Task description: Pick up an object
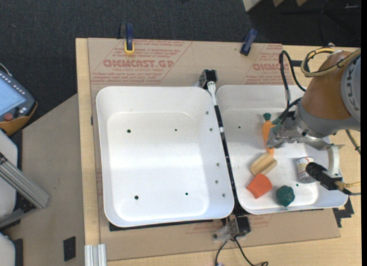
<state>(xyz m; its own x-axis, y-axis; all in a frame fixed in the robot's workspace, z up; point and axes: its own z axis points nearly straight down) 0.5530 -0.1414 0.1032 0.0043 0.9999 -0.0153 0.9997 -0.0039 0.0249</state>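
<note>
Bench seen from above at a slant. Two shallow white bins sit side by side on a cardboard sheet (172, 55) with red lettering; a blue clamp (128, 34) and a second blue clamp (248, 41) pin the sheet at its far edge. A black clip (207, 78) sits at the far end of the seam where the bins meet. Left bin (152, 161): bare white floor, a few small dark holes. Right bin (241, 96): all the loose items are here. The arm (327, 96) comes in from the right, its orange section over the bin's far right part, wrist angled down and leftward. The gripper (279, 137) is low in the right bin, just beside the right flank of the orange carrot-shaped toy (267, 131), maybe touching it, though I cannot tell contact from here. Cannot tell whether the gripper is released or clenched; nothing is visibly grasped. The carrot lies on the bin floor near the middle, green top pointing to the far side. Nearer the front: a tan block (263, 164) lying at a tilt, just in front of the carrot. Then an orange-red block (260, 186) close in front of the tan one. A dark green lump (285, 195) sits to its right, near the bin's front wall.
</note>
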